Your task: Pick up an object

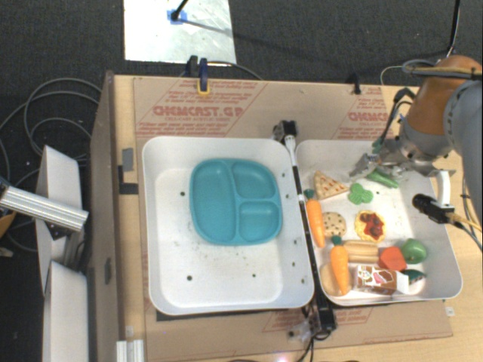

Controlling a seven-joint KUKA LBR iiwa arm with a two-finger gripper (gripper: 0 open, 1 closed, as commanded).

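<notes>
Hovering low at the right bin's (453, 274) far side, the gripper (371, 164) is seen, finger state undeterminable, green broccoli (360, 194) just below it.

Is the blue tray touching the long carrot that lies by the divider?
Apart. In the camera view the tray sits in the left bin, and the carrot lies in the right bin, with the bin rims between them.

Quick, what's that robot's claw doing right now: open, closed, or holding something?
Gripper: cannot be told; it hangs over the right white bin, near a green toy piece.
</notes>
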